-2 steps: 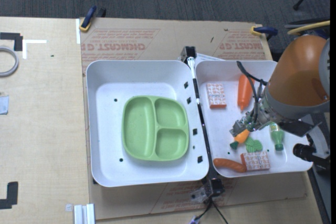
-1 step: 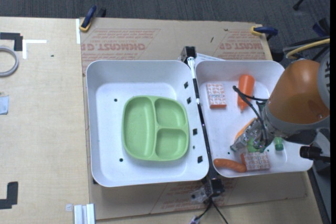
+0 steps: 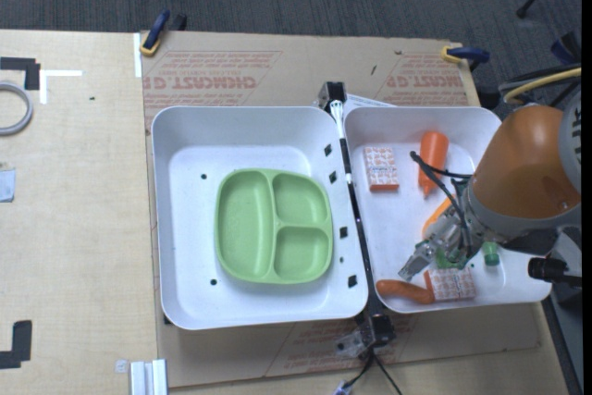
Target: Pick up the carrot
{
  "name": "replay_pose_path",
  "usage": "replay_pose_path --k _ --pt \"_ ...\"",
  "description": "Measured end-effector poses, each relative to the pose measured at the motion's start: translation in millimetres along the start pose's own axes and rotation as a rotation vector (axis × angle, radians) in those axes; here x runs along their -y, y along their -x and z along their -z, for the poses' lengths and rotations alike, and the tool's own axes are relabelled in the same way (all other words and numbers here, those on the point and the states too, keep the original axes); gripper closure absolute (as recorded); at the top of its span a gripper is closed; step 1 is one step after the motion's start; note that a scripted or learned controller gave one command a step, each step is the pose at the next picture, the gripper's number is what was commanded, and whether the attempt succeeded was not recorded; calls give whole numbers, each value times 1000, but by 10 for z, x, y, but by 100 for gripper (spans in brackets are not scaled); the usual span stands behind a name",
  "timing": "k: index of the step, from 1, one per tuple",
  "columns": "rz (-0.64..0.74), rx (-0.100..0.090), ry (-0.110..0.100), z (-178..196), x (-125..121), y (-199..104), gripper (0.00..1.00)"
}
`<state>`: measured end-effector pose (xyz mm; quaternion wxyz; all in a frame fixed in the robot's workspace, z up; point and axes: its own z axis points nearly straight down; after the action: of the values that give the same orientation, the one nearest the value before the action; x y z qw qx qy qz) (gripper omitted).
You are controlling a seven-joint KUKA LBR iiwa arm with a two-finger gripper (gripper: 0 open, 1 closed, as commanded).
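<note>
An orange, tapered carrot (image 3: 432, 153) lies near the back of the right bin (image 3: 518, 296), beside a dark cable. A second orange piece (image 3: 435, 219) shows partly under the arm's wrist. A longer reddish-orange item (image 3: 404, 291) lies along the front wall of that bin. My gripper (image 3: 424, 260) is low in the right bin, pointing down-left, just above and to the right of the reddish-orange item and well in front of the carrot. The wrist hides what lies under the gripper.
A small red-and-white box (image 3: 381, 169) sits left of the carrot, and another box (image 3: 451, 284) lies just under the gripper. A small green item (image 3: 490, 254) is beside the wrist. The left bin (image 3: 176, 199) holds a green divided plate (image 3: 275, 225).
</note>
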<state>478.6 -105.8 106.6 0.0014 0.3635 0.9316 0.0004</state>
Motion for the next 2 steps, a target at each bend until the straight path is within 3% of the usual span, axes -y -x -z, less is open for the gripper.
replay_pose_path --k 1,2 --pt "140 0 0 -142 -369 815 0" --pt "137 2 2 -42 -375 820 100"
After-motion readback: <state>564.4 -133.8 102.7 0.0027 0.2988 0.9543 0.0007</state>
